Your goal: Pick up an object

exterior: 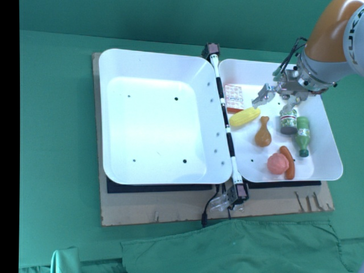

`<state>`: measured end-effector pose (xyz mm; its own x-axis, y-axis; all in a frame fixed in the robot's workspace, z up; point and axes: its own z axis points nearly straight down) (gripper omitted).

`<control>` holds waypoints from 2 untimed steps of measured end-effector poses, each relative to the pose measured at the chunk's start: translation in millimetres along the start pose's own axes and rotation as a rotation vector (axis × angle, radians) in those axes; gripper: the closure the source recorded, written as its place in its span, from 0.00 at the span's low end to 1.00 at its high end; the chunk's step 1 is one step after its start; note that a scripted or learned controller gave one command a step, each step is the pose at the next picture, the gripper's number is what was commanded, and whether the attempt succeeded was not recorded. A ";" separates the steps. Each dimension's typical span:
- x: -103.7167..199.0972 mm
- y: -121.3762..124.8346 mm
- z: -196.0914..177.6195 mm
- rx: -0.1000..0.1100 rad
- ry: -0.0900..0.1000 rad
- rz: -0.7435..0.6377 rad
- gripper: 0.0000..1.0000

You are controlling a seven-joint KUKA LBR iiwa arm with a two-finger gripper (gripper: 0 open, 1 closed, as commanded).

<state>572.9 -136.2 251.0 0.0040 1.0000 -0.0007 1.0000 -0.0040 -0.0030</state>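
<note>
claw (pixel 277 94) hanging over the far part of the right bin (pixel 333 169), fingers spread apart, gripping nothing. nearest beneath: a small dark can (pixel 288 121), just left of a green bottle (pixel 302 135), both by the right wall. further left, a yellow corn cob (pixel 244 117), a brown drumstick (pixel 263 132) and a flat red-and-white packet (pixel 234 97); nearer, a pink ball (pixel 277 163) touching an orange carrot (pixel 288 161). likely light, hard plastic toys, smooth and prone to slipping or rolling. best taken across the narrow width: can by its sides, bottle at mid-body, drumstick at the thin shank. left bin (pixel 114 67) on the same bench (pixel 57 124).
</note>
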 end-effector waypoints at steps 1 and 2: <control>1.8 6.6 41.8 -0.010 -0.002 -0.001 0.00; 0.2 9.2 67.1 -0.010 -0.001 -0.001 0.00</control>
<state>581.9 -136.1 183.9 0.0033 1.0000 -0.0021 1.0000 -0.0032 0.0070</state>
